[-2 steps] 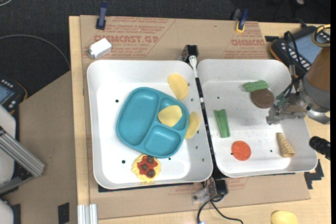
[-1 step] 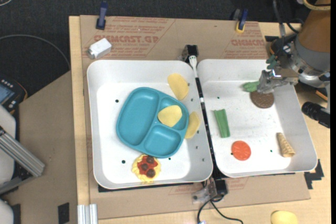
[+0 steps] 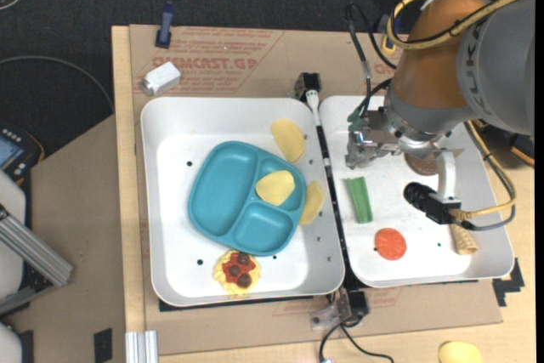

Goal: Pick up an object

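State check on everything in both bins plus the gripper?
blue divided plate: upright in left bin, one yellow chip resting on it
pizza toy: flat, beside the plate's near rim
green stick: lying flat in right bin, untouched
orange disc: flat in right bin
gripper: low over right bin, holding nothing visible

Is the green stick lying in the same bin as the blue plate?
No, the green stick lies in the right bin, the blue plate in the left bin.
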`<state>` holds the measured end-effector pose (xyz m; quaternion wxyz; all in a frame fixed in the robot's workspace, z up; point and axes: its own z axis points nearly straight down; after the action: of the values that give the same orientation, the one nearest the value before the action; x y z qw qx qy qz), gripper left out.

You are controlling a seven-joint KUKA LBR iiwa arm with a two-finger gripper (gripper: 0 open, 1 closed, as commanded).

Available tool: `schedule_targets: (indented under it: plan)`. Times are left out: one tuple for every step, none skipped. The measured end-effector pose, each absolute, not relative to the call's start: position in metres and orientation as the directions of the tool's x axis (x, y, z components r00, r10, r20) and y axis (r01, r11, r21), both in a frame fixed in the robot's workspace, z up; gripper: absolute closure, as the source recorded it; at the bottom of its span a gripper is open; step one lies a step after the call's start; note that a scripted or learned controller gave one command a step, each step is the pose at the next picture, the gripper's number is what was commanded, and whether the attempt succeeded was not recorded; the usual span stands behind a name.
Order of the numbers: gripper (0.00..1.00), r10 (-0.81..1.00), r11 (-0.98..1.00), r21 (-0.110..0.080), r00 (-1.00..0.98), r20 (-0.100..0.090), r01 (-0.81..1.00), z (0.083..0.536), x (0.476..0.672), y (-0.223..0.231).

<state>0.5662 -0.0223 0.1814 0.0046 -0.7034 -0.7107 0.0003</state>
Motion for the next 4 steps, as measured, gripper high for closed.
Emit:
schedule_targets:
  plan:
    - [1.00, 1.000, -0.003, -0.003, 0.003, 0.001, 1.000, 0.185, 0.555, -0.055]
    - [1.00, 1.000, -0.012, -0.012, 0.012, -0.003, 1.000, 0.090, 0.527, -0.161]
    - [1.00, 1.000, -0.002, 0.007, 0.002, -0.006, 1.000, 0.089, 0.598, -0.227]
    - [1.00, 1.000, 0.002, 0.006, -0.002, -0.002, 1.000, 0.085, 0.648, -0.223]
